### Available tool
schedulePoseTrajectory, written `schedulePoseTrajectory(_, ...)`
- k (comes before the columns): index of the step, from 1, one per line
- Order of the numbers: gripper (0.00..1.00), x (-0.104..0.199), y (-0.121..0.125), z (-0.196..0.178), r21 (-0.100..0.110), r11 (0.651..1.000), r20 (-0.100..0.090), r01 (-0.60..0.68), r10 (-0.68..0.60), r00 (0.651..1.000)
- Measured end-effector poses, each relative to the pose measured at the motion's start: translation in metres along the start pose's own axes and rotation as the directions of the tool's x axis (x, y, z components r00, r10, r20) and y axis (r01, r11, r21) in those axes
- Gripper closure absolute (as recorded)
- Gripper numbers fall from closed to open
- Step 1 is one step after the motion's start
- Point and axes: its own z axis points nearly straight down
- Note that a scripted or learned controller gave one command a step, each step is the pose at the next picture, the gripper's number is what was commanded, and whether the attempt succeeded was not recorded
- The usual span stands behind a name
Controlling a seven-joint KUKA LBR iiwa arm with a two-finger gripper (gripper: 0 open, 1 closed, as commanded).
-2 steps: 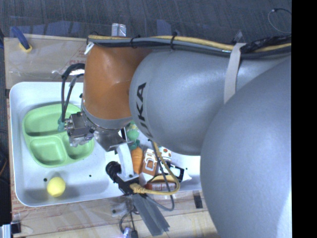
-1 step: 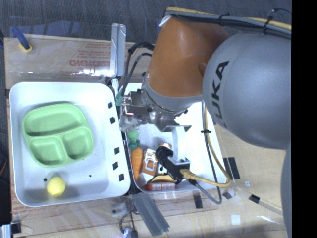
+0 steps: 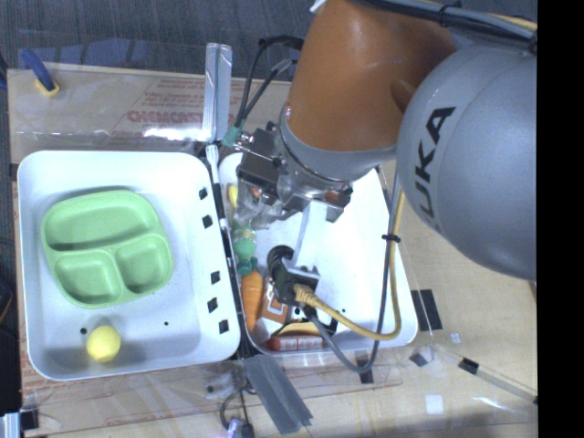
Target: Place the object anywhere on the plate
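Grey and orange arm (image 3: pixel 401 108) reaching into the right white bin (image 3: pixel 365 245).
Its gripper (image 3: pixel 251 210) is hanging over small toys; the green divided plastic plate (image 3: pixel 108 246) and yellow ball (image 3: pixel 103 343) are lying in the left white bin (image 3: pixel 55 176).

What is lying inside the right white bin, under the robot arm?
In the right shallow white bin, along its left wall, lie an orange carrot-shaped toy, a small green piece and an orange-and-white packet. The grey arm covers the rest.

Plate (image 3: pixel 108 249) and ball (image 3: pixel 102 343) in left bin (image 3: pixel 182 336); carrot (image 3: pixel 251 301) in right bin (image 3: pixel 365 245).
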Motion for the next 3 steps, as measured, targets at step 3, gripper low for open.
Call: schedulePoseTrajectory(3, 1.0, 0.137, -0.004, 0.173, 0.003, 0.998, 0.002, 0.058, -0.058, 0.998)
